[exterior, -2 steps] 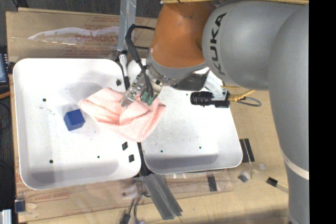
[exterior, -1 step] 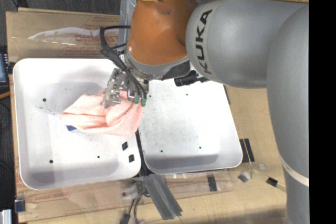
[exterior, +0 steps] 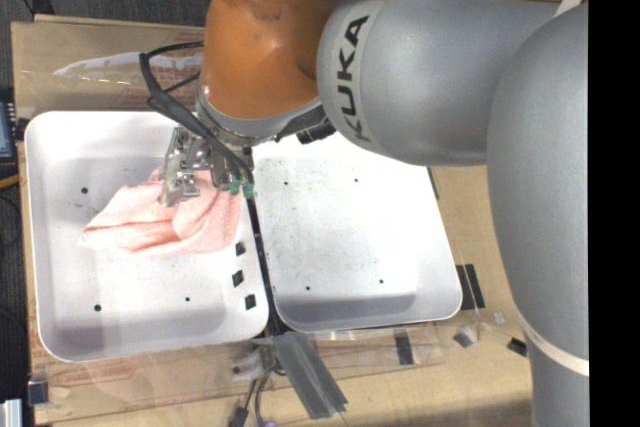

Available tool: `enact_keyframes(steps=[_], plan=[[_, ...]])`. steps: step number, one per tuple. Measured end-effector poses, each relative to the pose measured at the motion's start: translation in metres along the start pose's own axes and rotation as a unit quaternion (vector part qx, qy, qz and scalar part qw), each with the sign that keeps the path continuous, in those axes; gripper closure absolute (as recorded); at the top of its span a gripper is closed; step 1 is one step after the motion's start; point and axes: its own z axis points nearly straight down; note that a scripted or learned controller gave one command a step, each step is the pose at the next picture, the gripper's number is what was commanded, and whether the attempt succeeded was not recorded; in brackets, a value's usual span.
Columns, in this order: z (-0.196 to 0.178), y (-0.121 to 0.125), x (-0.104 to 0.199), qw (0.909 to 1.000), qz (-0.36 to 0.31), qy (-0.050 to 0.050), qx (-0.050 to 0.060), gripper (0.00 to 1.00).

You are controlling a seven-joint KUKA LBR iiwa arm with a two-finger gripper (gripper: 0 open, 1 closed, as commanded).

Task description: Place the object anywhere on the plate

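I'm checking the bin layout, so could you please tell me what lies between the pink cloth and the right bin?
In the camera view, the left bin's right wall, bearing black marks, separates the pink cloth from the right bin.

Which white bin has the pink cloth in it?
The left bin. The pink cloth lies crumpled in it, under the gripper; the right bin has none.
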Motion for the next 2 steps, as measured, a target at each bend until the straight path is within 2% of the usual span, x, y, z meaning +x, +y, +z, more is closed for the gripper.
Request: enact_keyframes(steps=[1,2], plan=[[0.0079,0.0509,-0.0087,1.0000,-0.002,0.001,0.000,1.00],[0.0075,0.0507,-0.0090,1.0000,-0.001,0.000,0.000,0.00]])
